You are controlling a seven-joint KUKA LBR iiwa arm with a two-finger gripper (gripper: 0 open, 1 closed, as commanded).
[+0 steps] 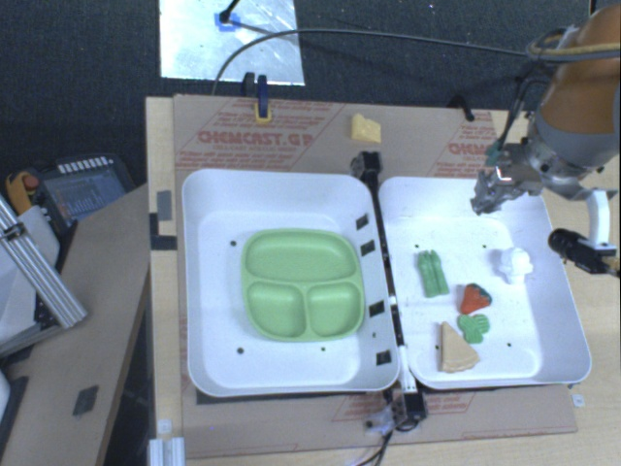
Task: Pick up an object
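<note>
So there are two white bins side by side on the bench: the left bin [209, 260] has a green tray [301, 284] with three compartments sitting in the middle, and the right bin [553, 357] has all the small stuff. In the right one there's a green bundle [432, 272] near the middle, looks like toy asparagus or beans, then an orange-red piece [474, 298] lower right of it, touching or just above a small green leafy bit [474, 327], and a tan wedge [455, 349] just beside that, toward the front edge. A white lump [511, 263] sits off by itself nearer the right wall. Outside the bins, a yellow chunk [366, 128] lies on the cardboard behind them, and a yellow-blue clamp [261, 98] is at the back edge. Nothing is really crowding the toys, they're loosely spread, though the red, green and tan ones are bunched up. The arm [580, 95] comes in from the right, wrist angled down and to the left, with the gripper [488, 199] hovering over the back right corner area of the right bin, well apart from all the items. Honestly can't tell if the pincer is apart or together, it's just a dark blur at that angle.
</note>
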